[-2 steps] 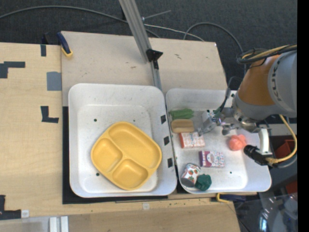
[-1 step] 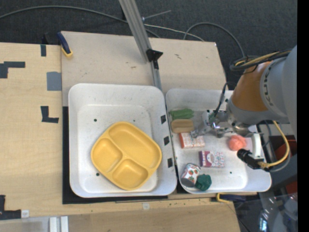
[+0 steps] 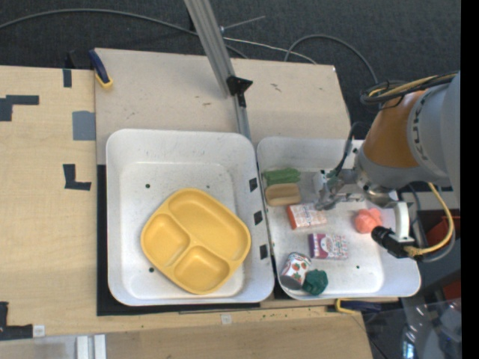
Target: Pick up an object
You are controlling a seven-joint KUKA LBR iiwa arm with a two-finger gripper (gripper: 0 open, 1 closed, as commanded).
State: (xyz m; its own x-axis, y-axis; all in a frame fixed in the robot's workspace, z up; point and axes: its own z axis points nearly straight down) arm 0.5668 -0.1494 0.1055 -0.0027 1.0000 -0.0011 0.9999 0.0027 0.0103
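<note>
The arm (image 3: 408,137) enters from the right and reaches down into the right bin (image 3: 374,279). The pincer (image 3: 326,197) sits low over the bin floor, just right of the tan block (image 3: 282,194) and directly above the red-and-white carton (image 3: 305,217); whether it is spread or pressed together cannot be determined from this angle, and no object is visible between its tips. The right bin contains a green block (image 3: 281,176) at the far left, the tan block touching its near side, the red-and-white carton nearer, a purple-and-white carton (image 3: 329,245) nearer still, a pink ball (image 3: 367,221) to the right, and a printed cup (image 3: 296,268) beside a dark green item (image 3: 316,280) at the near edge. The left bin (image 3: 123,200) holds a yellow divided tray (image 3: 195,239). Both bins rest on the counter (image 3: 45,200).
</note>
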